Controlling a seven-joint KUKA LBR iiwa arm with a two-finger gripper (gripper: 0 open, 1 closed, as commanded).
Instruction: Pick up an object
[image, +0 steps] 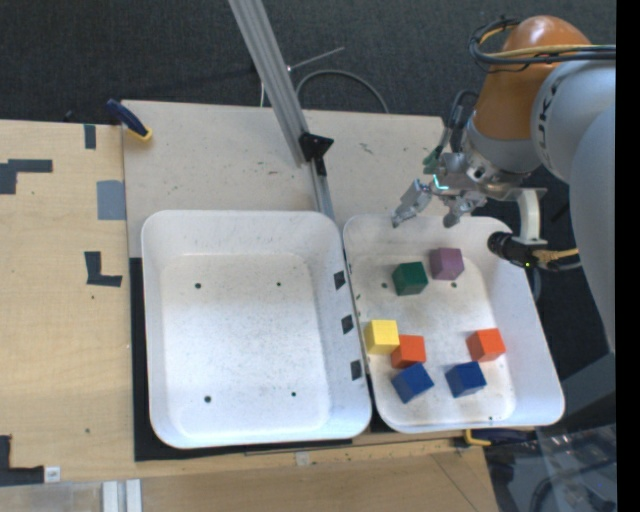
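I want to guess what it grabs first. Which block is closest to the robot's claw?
The purple block. It sits just below the gripper, at the bin's far end; the green block is slightly farther.

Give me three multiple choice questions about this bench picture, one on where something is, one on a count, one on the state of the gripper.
1. Where are the blocks?
A. all in the right bin
B. all in the left bin
C. split between both bins

2. How many blue blocks are there?
A. none
B. one
C. two

3. What is the gripper doing?
A. lifting the green block
B. open above the far edge of the right bin, holding nothing
C. pressing on the yellow block

Answers:
1 A: all seven lie in the right bin.
2 C: one blue block and another blue block sit at the near side.
3 B: the gripper has its fingers spread with nothing between them; the green block lies on the bin floor.
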